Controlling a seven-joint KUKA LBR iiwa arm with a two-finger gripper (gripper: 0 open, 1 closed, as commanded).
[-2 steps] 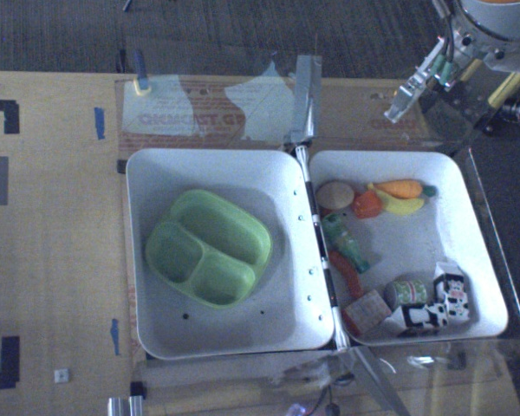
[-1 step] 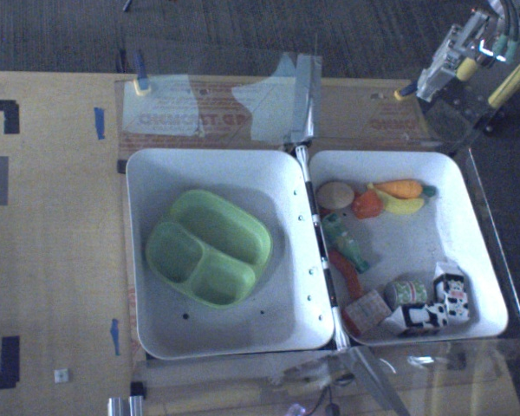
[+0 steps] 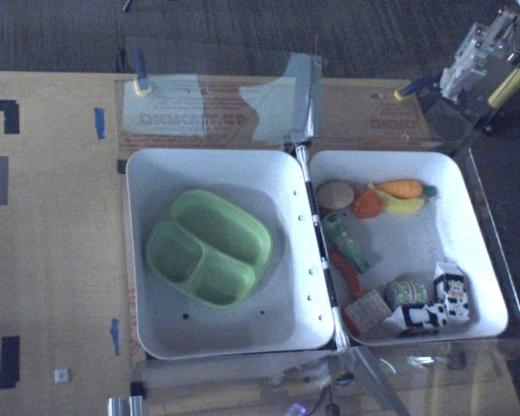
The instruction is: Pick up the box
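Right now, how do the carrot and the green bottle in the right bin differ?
The carrot is orange with a green tip; the bottle is green all over. The carrot lies crosswise near the bin's far wall, touching a banana; the bottle lies slanted by the left wall, nearer the middle. Both lie flat in the right bin.

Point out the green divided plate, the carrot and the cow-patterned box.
green divided plate (image 3: 210, 248): camera view, the ridge between its compartments.
carrot (image 3: 399, 187): camera view, mid-body.
cow-patterned box (image 3: 451, 296): camera view, its top face.
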